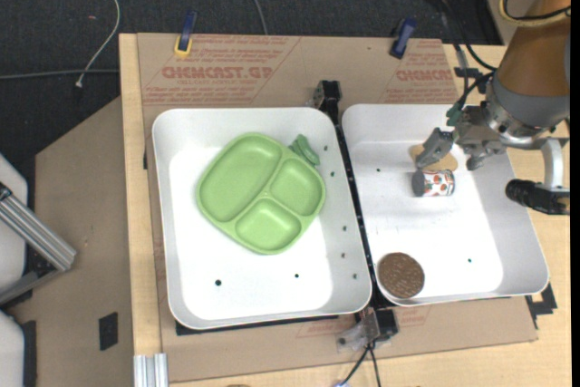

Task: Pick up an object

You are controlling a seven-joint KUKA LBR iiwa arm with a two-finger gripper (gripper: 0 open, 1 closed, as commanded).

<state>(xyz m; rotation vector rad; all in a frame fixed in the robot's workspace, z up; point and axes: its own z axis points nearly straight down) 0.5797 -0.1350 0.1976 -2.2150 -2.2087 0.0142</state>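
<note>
Fingers of the gripper look spread apart over the little can, which lies near the right bin's middle. It could roll away if bumped.

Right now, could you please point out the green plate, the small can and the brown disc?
green plate (261, 191), camera view, on its central ridge.
small can (435, 184), camera view, on its side wall.
brown disc (401, 274), camera view, on its top face.
</note>
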